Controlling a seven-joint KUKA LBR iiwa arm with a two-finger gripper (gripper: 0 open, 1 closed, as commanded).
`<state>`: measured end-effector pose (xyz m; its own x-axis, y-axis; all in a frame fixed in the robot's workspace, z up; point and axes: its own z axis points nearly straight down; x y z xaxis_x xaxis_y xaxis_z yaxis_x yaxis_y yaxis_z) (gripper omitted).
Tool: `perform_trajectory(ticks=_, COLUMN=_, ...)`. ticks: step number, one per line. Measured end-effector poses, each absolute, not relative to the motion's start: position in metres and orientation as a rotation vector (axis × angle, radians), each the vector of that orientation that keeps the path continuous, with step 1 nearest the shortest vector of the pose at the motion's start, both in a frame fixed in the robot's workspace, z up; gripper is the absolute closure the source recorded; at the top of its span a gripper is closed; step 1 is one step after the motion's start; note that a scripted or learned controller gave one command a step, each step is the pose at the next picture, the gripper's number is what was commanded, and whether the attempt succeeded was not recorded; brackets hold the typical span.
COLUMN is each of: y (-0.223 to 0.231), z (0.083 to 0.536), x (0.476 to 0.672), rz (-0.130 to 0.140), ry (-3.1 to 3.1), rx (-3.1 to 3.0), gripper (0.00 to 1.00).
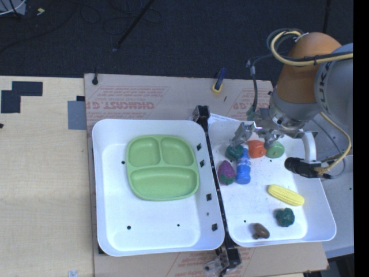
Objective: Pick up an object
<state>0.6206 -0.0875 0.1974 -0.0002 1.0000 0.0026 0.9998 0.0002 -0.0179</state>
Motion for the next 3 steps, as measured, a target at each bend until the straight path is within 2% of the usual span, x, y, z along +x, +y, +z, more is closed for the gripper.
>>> perform_trajectory(ticks=1, y=-0.088, z=0.204, x=0.623, rz=0.006, ry=-2.220, rx=-2.215, gripper=0.00)
perform_trajectory(ticks=3, y=-0.084, z=0.083, x=0.620, rz=0.008, ry=-2.218, rx=-2.217, gripper=0.00)
